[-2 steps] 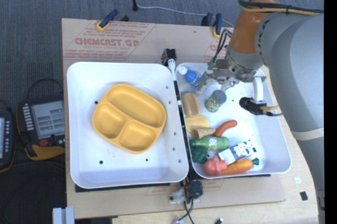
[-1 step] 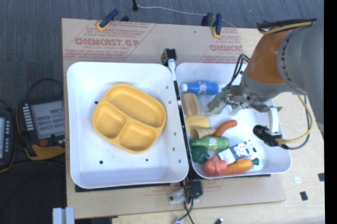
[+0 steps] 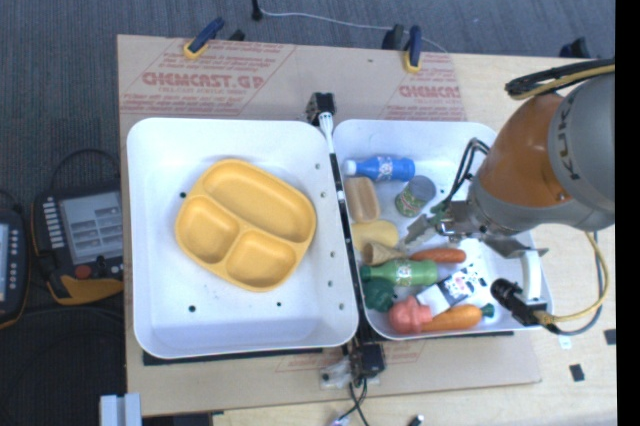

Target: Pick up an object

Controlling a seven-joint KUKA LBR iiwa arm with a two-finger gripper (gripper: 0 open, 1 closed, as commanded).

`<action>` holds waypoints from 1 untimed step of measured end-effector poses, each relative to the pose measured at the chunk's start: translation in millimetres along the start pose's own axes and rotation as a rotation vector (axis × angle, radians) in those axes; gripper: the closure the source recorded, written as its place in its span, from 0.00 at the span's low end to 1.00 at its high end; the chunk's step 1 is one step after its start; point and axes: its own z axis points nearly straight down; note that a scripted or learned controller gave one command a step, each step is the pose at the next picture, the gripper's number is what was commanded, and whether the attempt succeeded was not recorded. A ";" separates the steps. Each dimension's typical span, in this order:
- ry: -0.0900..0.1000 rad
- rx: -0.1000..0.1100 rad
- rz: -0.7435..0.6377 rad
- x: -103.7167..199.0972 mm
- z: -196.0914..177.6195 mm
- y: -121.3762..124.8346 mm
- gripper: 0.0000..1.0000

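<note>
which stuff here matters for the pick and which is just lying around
For the pick:
gripper
right bin
blue bottle
tin can
green bottle
carrot
bread roll

Just lying about:
left bin
yellow divided tray
blue and yellow clamps
cardboard sheet
handheld controller

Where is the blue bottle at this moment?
The blue bottle lies on its side at the far end of the right bin, near the divider, just above the bread roll and left of the small can.
</note>
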 end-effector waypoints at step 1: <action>0.002 0.011 0.000 -14.6 5.4 100.8 0.00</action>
